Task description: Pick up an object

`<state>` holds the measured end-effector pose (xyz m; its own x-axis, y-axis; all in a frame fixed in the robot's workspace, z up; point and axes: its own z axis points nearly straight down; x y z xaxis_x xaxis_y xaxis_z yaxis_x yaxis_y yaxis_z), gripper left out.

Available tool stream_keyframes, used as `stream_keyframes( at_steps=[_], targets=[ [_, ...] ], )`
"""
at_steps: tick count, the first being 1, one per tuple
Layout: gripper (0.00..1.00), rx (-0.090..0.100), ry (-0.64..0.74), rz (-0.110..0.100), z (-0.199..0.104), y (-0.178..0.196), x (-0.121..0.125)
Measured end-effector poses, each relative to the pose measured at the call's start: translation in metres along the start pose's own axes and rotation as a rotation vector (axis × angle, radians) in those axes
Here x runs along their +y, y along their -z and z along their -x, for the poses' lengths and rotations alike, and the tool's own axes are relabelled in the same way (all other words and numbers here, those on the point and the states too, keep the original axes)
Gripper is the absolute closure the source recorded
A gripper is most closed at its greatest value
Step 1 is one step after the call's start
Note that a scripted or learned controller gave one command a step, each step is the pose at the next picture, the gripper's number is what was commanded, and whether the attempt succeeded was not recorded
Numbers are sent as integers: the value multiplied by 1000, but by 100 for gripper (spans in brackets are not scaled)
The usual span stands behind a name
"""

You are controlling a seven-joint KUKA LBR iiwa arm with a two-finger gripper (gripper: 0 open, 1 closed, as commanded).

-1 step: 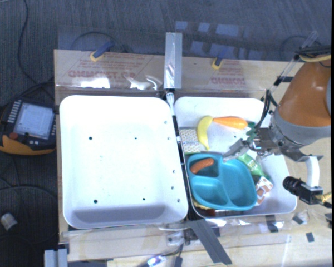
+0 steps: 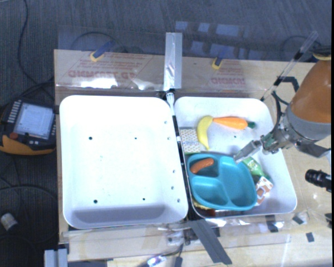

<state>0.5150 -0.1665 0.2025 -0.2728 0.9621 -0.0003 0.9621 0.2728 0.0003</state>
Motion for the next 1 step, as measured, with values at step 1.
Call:
stream_keyframes(
  at_steps=[1],
  targets=[
    [0,-2,-8,0,78,-51,138]
  ],
)
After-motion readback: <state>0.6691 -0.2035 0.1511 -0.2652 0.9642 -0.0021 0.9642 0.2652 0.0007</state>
